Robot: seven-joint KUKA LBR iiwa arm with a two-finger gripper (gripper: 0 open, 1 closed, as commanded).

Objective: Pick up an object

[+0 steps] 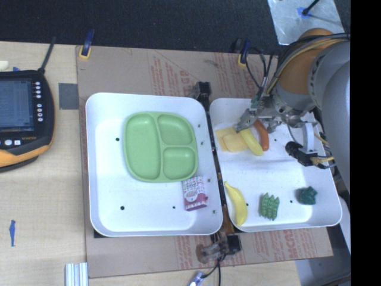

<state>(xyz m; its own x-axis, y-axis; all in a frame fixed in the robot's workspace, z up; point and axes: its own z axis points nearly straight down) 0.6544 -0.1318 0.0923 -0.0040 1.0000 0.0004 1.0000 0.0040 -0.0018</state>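
Gripper (255,124) low in right bin (280,177), jaw state cannot be made out, tips at the hot dog (262,137) lying against yellow banana (250,142) and cheese piece (228,140); green divided plate (159,146) in left bin (107,159).

Robotics lab bench, industrial arm (321,58) over two white bins (101,159) on clamped cardboard (149,70), teach pendant (21,118) at the left, toy food (269,207) as test objects, loose cables (262,70)
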